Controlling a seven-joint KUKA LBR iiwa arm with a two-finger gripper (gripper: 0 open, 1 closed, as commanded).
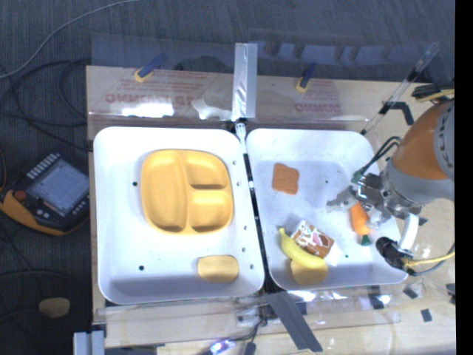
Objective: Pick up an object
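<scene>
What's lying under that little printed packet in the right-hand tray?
The small packet rests partly on the banana and a rounded yellow piece. How far they run beneath it is hidden.

two bins side by side on the bench (222,87). left bin (118,220): divided tray (186,191) in the middle, rounded block (218,268) in front of it. right bin (325,150): square piece (286,178) at rear left; banana (298,249) and small carton (312,238) touching at front; carrot (360,219) at right, by the claw (367,200).
</scene>
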